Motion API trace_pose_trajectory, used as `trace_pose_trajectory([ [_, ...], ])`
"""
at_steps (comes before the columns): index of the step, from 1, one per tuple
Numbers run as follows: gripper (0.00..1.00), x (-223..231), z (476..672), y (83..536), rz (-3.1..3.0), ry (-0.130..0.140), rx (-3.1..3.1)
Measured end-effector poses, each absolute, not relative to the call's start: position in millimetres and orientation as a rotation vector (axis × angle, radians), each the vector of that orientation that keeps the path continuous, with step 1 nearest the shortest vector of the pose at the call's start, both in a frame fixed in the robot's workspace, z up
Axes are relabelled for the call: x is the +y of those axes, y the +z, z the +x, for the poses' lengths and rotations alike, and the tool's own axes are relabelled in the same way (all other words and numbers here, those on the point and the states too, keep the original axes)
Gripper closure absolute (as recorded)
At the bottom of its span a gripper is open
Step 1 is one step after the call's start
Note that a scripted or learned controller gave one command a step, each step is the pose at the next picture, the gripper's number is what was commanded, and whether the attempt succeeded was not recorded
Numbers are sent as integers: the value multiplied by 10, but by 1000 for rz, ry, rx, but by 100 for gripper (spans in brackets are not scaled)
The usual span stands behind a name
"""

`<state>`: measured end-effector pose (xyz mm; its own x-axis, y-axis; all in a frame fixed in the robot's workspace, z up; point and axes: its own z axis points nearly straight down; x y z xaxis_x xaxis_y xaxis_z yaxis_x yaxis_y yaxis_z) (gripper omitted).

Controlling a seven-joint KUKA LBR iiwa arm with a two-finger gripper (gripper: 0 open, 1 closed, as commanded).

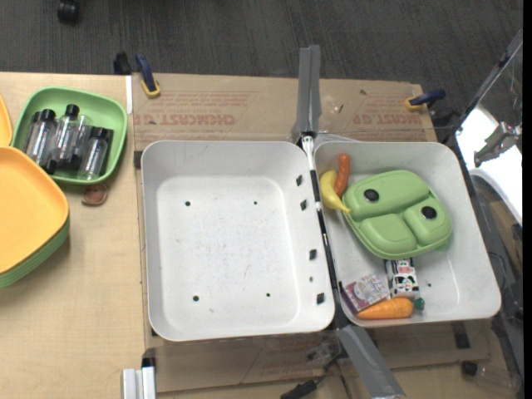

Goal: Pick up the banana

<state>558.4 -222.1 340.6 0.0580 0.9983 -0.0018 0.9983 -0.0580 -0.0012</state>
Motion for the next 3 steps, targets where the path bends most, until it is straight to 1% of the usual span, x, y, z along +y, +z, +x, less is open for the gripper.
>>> trace_pose_trajectory([
  [1, 0, -1664, 4771, 2284, 2188, -4, 2259],
  [2, 0, -2226, 5346, 1973, 2264, -3, 2179],
  [3, 0, -1988, 4776, 2446, 2446, -4, 1974],
])
